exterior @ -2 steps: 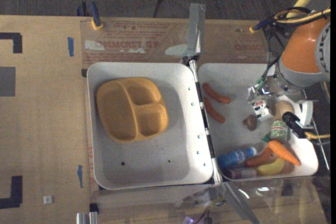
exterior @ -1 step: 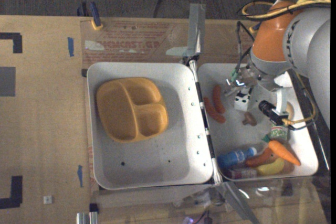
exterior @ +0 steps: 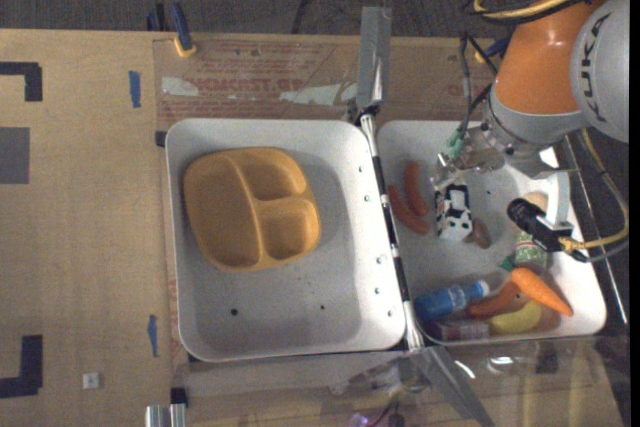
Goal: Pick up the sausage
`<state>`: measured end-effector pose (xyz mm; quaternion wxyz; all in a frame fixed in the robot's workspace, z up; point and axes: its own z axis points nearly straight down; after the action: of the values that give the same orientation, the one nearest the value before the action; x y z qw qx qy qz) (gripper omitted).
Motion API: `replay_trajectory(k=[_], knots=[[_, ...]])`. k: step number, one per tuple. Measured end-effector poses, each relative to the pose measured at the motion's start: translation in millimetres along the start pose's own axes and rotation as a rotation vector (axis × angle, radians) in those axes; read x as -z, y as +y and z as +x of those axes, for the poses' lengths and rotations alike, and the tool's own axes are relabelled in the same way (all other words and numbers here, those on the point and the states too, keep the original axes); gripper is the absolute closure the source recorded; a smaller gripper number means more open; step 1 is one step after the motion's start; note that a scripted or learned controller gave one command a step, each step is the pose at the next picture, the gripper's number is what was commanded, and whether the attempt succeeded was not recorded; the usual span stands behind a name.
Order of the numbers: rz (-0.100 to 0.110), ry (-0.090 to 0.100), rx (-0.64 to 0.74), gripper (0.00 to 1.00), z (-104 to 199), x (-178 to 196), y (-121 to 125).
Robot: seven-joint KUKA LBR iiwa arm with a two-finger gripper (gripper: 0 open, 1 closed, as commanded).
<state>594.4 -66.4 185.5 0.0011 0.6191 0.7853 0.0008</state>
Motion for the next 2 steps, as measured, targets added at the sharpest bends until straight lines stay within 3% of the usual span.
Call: replay_trajectory(k=[1, 2], knots=[[0.001, 0.0, 0.0, 0.0, -0.1, -0.3, -0.2], [-0.002, -0.001, -0.147, 0.0, -46.7, -98.6, -69.9]])
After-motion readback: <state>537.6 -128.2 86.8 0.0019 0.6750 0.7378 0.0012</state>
